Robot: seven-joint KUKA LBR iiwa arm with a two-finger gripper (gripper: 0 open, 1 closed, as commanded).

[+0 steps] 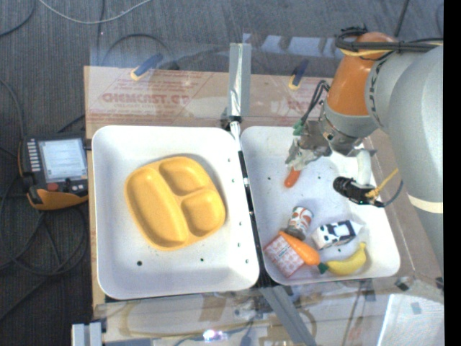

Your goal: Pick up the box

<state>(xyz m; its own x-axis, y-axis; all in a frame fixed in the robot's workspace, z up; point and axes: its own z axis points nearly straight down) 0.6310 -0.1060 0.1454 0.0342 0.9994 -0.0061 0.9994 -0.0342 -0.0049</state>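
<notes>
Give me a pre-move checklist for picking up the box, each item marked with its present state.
1. Target located: small red and white box lies at the near edge of the right white bin: ok.
2. Gripper over the box: it is at the bin's far side, above a small orange piece: not ok.
3. Box free of neighbours: an orange carrot lies against it and a small can is close: not ok.
4. Gripper carries nothing: cannot tell.
5. Other items stay out of the way: yellow banana and black and white toy lie to the box's right, apart from it: ok.
</notes>
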